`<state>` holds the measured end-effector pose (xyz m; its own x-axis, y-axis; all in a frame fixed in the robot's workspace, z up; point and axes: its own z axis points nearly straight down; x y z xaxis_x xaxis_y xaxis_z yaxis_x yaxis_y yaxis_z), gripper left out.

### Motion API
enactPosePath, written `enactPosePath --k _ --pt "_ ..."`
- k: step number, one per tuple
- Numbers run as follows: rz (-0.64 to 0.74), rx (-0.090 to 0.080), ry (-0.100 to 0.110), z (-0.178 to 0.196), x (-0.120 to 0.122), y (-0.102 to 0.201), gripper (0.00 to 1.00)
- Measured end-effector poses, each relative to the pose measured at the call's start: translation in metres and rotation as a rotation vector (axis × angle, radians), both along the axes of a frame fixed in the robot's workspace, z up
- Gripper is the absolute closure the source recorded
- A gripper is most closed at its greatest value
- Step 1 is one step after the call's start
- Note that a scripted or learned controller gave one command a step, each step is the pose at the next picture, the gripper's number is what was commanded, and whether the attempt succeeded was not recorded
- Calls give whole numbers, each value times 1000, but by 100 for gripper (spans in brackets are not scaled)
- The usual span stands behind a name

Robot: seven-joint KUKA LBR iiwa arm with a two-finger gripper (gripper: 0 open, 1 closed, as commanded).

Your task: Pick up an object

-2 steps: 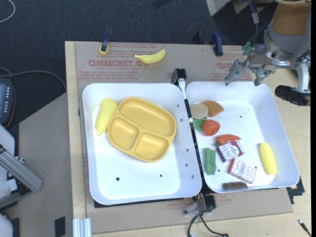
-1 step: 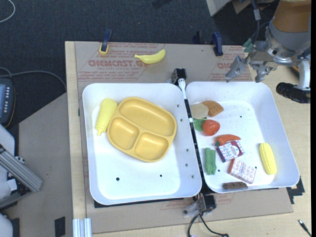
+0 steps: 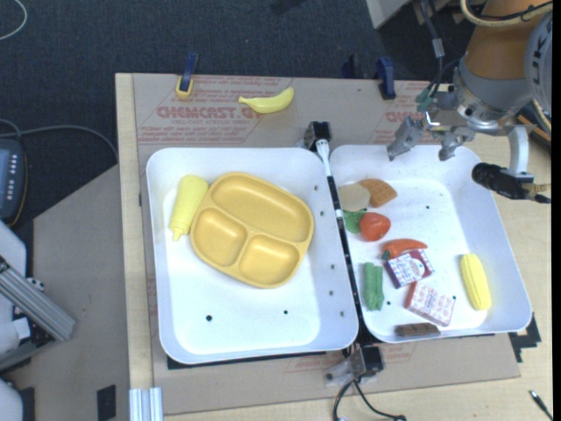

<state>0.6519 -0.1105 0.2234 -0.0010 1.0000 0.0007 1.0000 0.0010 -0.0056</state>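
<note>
Dark carpet rings the tabletop (image 3: 131, 226), and the tool (image 3: 423, 140) hangs with fingers spread and nothing in them over the right bin (image 3: 508, 261)'s far edge. Pickable pieces crowd together below: tomato (image 3: 375, 226), red pepper (image 3: 403, 246), wrapped packets (image 3: 419, 286). Drop into that huddle and a finger may wedge or shove things aside. Corn (image 3: 474, 281) sits freer. The arm's upper part is cut off at the frame's corner.

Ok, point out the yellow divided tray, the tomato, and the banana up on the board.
yellow divided tray (image 3: 252, 228), camera view, ridge where the compartments meet.
tomato (image 3: 375, 226), camera view, middle of its red skin.
banana (image 3: 268, 102), camera view, middle of its curve.
</note>
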Motion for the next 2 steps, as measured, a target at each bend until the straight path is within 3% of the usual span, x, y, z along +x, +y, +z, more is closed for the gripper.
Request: enactPosePath --k 2 --pt "-1 1 3 -110 4 4 0"
